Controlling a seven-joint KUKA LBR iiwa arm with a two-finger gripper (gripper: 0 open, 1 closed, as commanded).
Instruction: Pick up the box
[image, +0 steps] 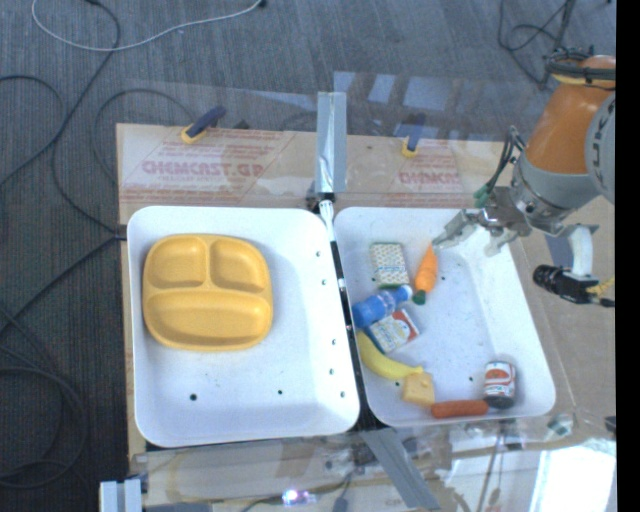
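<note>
A small pale box (388, 263) with a green and yellow patterned face lies flat in the upper left part of the right bin (520, 300). A second small carton (399, 329), red and white, lies lower down beside a blue bottle (379, 305). My gripper (471, 237) hangs over the bin's upper right area, to the right of the patterned box and of an orange carrot (427, 268). Its two fingers are spread open with nothing between them.
The right bin also holds a banana (384, 362), a yellow cheese wedge (420, 387), a red sausage (460, 408) and a small can (499, 382). A yellow divided plate (208, 290) lies in the left bin (240, 400). A metal divider (330, 150) stands behind the bins.
</note>
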